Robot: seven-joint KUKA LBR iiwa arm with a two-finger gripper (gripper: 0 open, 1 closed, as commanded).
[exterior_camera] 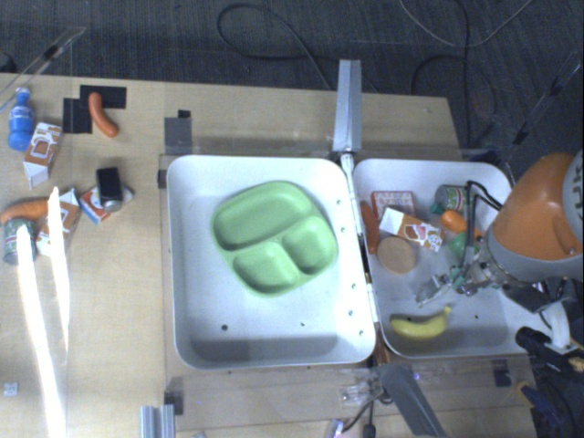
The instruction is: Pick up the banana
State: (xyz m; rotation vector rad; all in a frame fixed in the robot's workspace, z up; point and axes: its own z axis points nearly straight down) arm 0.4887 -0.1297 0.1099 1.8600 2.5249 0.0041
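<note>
The banana (pixel 421 325) lay on the floor of the right bin (pixel 497 340), close to its near wall and toward the left corner, curved side down. My gripper (pixel 444 284) hung just above and beyond it, not touching it, with nothing between my fingers; whether they were spread or closed I could not tell from the blur of metal there. Beyond the gripper sat a round brown disc (pixel 397 255), a small carton (pixel 412 230) with a white label, a red packet (pixel 392 202), a can (pixel 451 196) and an orange piece (pixel 453 220), all crowded in the far half of that bin. My arm (pixel 538 217), with its orange band, reached in over the bin's right side. The left bin (pixel 196 336) held a green divided tray (pixel 276 236). On the bench (pixel 109 336) to the left lay a blue bottle (pixel 20 119), a sausage (pixel 103 117) and a few small cartons.
</note>
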